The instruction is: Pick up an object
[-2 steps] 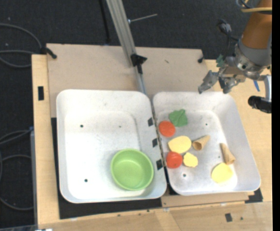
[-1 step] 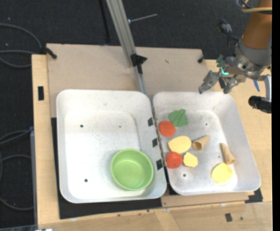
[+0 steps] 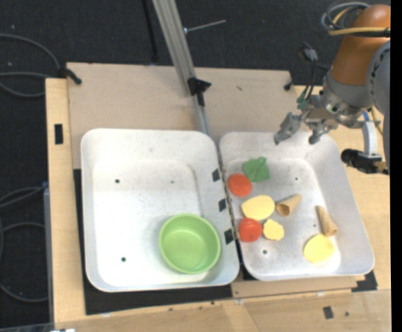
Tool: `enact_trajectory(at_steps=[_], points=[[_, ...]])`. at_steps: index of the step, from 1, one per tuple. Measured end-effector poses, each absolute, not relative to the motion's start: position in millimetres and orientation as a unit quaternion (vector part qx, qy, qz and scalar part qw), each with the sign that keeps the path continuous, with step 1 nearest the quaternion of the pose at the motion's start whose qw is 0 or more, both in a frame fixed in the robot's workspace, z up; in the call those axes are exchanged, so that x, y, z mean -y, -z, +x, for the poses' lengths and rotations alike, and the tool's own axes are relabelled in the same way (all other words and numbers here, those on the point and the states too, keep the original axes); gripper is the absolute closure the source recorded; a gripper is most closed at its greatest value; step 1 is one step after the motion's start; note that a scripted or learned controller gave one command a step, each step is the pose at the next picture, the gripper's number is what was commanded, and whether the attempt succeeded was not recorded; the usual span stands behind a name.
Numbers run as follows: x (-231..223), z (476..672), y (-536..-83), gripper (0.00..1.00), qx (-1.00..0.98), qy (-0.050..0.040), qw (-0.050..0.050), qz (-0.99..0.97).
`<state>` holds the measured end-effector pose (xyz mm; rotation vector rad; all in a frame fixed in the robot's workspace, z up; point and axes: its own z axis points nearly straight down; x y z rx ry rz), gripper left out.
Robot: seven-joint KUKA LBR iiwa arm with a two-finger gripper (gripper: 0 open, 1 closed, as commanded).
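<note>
spanning most of the bench (image 3: 138,99), two shallow white bins sit side by side, their inner edges touching. the left bin (image 3: 138,164) carries a green bowl (image 3: 189,243) upright near its front right corner. the right bin (image 3: 346,206) holds a scatter of small toy foods. reaching in from the right, the arm (image 3: 358,54) is grey with an orange band above the wrist, and its gripper (image 3: 299,131) hangs over the far rim of the right bin, well apart from every item below. the jaws stand spread, with nothing between the two dark fingers (image 3: 284,129).

among the foods, a yellow oval piece (image 3: 258,207) lies near the bin's middle, just beside a red tomato (image 3: 239,185) and a green leafy piece (image 3: 257,169) behind it. a round yellow piece (image 3: 319,248) sits toward the front right. a second red tomato (image 3: 250,229) touches a small yellow chunk (image 3: 274,231) at the front left. one tan cone (image 3: 288,203) lies beside the oval piece; another tan cone (image 3: 326,220) lies just behind the round yellow piece.
</note>
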<state>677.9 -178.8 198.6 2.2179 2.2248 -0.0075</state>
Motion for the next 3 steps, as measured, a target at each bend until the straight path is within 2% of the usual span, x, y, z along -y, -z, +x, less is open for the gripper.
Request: enact_trajectory(at_steps=[2, 3], points=[[179, 679.3, -103, 0.0, -0.709, 0.0025, 0.0, 0.705], [181, 681.3, -119, 1.0, -0.711, 0.0019, 0.005, 0.704]])
